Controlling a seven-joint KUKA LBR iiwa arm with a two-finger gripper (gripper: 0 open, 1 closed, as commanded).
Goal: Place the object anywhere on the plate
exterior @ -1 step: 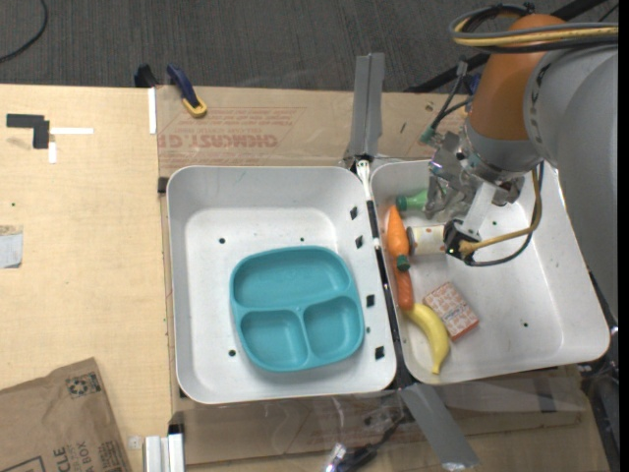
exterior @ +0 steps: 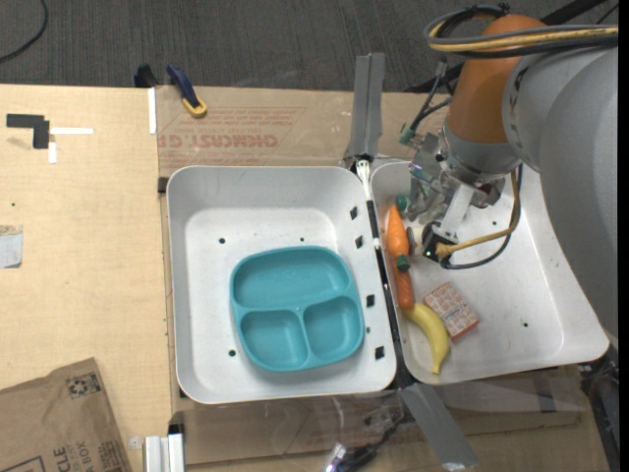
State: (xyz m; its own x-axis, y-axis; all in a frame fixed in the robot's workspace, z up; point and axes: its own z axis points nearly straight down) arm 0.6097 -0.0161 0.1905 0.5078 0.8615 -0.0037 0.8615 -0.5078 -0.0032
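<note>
Nearest the camera, a brown cardboard sheet (exterior: 59,421) lies on the bench (exterior: 79,264), clear of both bins.

Left bin (exterior: 178,264): the teal plate (exterior: 285,278), three compartments, sits right of centre on the floor. Its right edge is near the bin's right wall. White floor is open along the plate's left, far and near sides, widest at the left and far sides.

Right bin (exterior: 550,293): all loose items lie against or near the left wall, beside the divider between the bins.
- Banana (exterior: 432,334): nearest item, tip pointing toward the near rim.
- Box (exterior: 452,310): small, patterned, touching or just beside the banana's right side; which one cannot be told.
- Orange piece (exterior: 404,291): darker, lying along the left wall, its near end at the banana's far end.
- Carrot (exterior: 394,229): farther along the same wall, above a small green bit; it is in the right bin, well apart from the plate.

The right part of this bin's floor is open.

Gripper (exterior: 425,214): hangs just right of the carrot, at the bin's far left corner. Whether it is open, closed or holding anything cannot be told; the carrot lies beside it.

Beyond the bins, a blue and yellow clamp (exterior: 187,91) sits at the bench's far edge.
</note>
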